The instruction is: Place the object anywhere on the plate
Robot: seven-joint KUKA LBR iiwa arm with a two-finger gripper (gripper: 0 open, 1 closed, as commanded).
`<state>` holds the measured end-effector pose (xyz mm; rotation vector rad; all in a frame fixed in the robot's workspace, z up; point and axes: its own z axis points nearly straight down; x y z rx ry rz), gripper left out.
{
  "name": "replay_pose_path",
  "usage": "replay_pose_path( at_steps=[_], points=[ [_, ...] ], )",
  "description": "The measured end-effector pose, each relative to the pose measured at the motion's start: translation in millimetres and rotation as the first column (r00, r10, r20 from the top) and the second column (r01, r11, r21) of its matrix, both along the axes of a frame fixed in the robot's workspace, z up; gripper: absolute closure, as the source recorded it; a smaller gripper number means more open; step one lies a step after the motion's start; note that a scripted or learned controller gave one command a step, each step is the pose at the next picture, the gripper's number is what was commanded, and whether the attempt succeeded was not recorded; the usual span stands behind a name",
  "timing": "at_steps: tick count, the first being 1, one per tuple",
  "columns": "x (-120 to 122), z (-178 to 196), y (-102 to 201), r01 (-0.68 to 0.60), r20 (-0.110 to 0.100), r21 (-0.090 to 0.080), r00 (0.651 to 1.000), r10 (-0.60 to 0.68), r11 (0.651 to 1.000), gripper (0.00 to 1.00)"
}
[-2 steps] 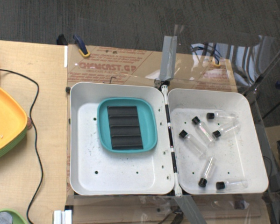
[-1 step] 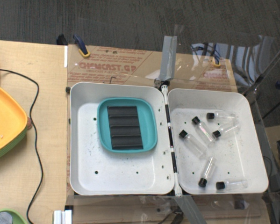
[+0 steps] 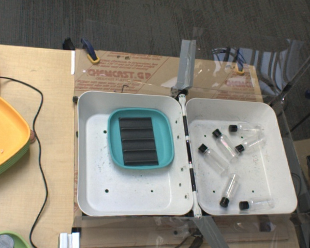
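Item: teal plate [image 3: 167, 147], 2 white bins, loose vials.
Plate is sitting in left bin [image 3: 95, 180], w/ black ribbed insert [image 3: 138, 141] lying on it; approx. six clear black-capped vials [image 3: 228, 188] are lying scattered right of plate in right bin [image 3: 269, 171], none touching plate.

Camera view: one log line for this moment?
plate: left bin, holds dark ridged block | vials: loose in right bin

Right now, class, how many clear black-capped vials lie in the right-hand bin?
6. Top vial; upper middle; right of it; left; lower middle; bottom right. Clear glass may hide more.
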<state>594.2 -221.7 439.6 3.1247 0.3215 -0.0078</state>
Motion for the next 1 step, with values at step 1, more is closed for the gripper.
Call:
replay_pose_path(
  at_steps=[1],
  points=[
    [17.4, -0.1, 0.3, 0.000, 0.000, 0.000, 1.000, 0.000, 1.000, 0.00]
  ],
)
